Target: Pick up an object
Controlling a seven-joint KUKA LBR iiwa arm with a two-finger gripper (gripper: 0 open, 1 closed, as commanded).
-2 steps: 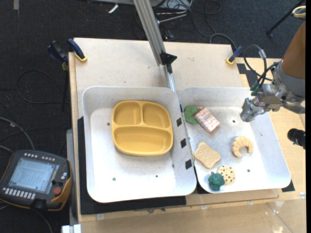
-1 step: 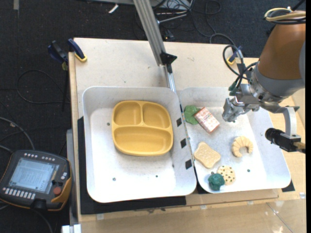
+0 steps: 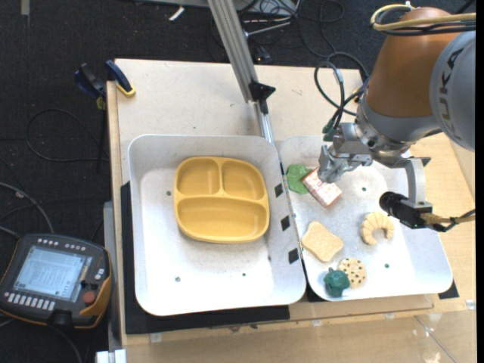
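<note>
Wrist and housing of the arm [image 3: 423, 66] cover the back of the right bin [image 3: 423, 267], so the claw's [image 3: 330, 174] own tips are hard to separate from the dark metal around them; whether it is released or clenched cannot be told. It hangs low over the pink-and-white block [image 3: 322, 188], which lies right under it near the bin's left wall. No gap between block and claw can be made out, and nothing shows the block being gripped. A green leaf-shaped piece [image 3: 296, 178] lies just left of the block, partly tucked beneath it. Nearer the camera than the block rest a toast slice [image 3: 323, 241], a croissant [image 3: 377, 228], a spotted cookie [image 3: 352, 271] and a green broccoli piece [image 3: 336, 280] touching the cookie. A black cable fitting [image 3: 401, 207] overlaps the bin beside the croissant. Left of the block, across the wall, the left bin [image 3: 151, 278] holds a yellow divided plate [image 3: 222, 199].
</note>
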